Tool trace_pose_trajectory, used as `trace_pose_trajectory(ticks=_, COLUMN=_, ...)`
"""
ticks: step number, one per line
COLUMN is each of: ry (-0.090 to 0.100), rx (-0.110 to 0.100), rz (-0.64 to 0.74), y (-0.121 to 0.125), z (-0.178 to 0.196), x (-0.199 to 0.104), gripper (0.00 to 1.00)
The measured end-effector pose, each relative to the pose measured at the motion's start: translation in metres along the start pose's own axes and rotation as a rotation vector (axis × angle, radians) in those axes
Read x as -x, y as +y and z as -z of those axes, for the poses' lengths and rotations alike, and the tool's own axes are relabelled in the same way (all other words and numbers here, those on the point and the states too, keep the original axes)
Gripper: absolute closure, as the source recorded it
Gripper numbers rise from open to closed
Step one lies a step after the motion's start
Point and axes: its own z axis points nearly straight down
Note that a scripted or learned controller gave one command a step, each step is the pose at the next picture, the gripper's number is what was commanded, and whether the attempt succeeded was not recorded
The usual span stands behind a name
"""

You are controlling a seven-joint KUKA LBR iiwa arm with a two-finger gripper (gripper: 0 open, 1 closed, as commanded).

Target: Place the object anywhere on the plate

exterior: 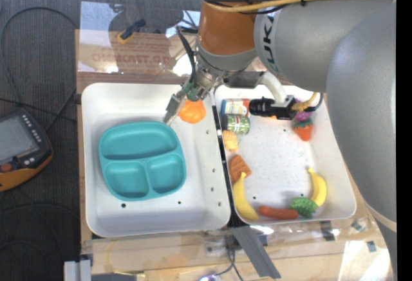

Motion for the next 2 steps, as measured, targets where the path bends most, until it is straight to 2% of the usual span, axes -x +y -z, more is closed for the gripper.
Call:
trace_pose_trajectory(ticks=1, ry=-0.001, rx=0.001, rz=0.359, y=0.0377, z=-0.0123, x=-0.0992, gripper=1.00)
trace_pose_trajectory(ticks=2, ry=-0.002, rx=0.002, rz=0.359, y=0.0377, z=-0.0119, x=-0.0988, gripper=0.00)
